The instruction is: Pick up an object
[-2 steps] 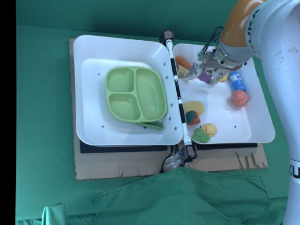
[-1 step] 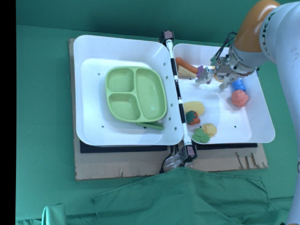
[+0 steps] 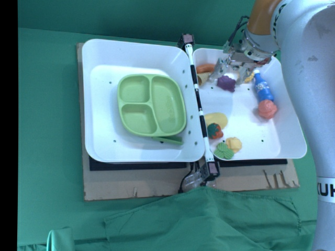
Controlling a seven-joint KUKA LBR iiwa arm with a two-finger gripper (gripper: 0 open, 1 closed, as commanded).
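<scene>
My gripper point(image 3: 233, 73) hangs over the far part of the right bin point(image 3: 293, 140), its two fingers spread open. A purple bunch of grapes point(image 3: 226, 82) lies on the bin floor just below and between the fingertips; I cannot tell whether they touch it. A blue bottle point(image 3: 263, 89) lies just right of the gripper, with a red-orange fruit point(image 3: 267, 109) in front of it. An orange sausage-like piece point(image 3: 205, 68) and a small cone point(image 3: 202, 78) lie to the gripper's left, by the divider.
Near the right bin's front lie a yellow piece point(image 3: 217, 119), a strawberry point(image 3: 214, 131), a small yellow item point(image 3: 234, 143) and a green leaf point(image 3: 224, 151). The left bin point(image 3: 99, 135) holds a green divided plate point(image 3: 152, 104). Green cloth point(image 3: 209, 218) covers the front.
</scene>
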